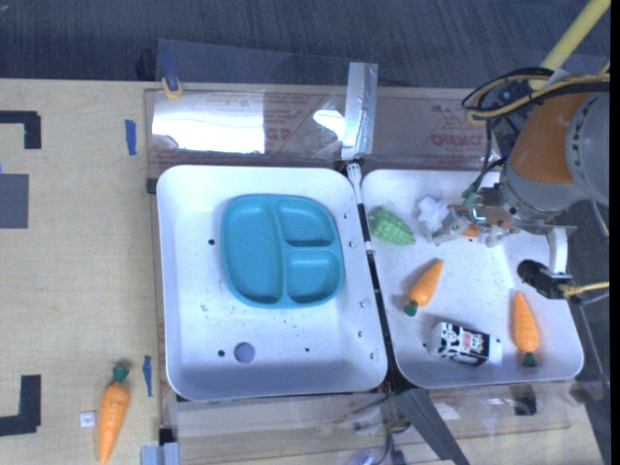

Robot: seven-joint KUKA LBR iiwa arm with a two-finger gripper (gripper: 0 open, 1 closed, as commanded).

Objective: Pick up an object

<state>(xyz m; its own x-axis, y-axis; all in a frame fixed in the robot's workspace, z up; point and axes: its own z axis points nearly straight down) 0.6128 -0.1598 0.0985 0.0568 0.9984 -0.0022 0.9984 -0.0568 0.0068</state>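
The gripper (463, 219) hangs low over the right bin (572, 356), up near its far side, and I cannot tell how its jaws stand because the wrist and wires cover them. Touching the jaws, or nearly so, is a small white crumpled thing (430, 209), and I cannot tell if the jaws reach around it or sit just beside it. A little further out on the same side, toward the wall between the two bins, lies a green leafy toy (390, 227). Below the jaws, toward the near side of the bin, a small carrot (424, 285) lies tilted, and further down is a black and white box (459, 342) on its side. Another carrot (525, 327) lies near the right wall, below the arm. Well away from the jaws, the left bin (184, 260) holds a blue tray (281, 250) with three parts, and a third carrot (113, 410) rests out on the wooden bench (68, 260). I think the arm is at the reaching step, lined up to grab the white crumpled thing, with nothing lifted yet. Next it likely needs to settle the jaws on both sides of that thing, squeeze, and then rise straight up, watching that the soft thing does not slip out
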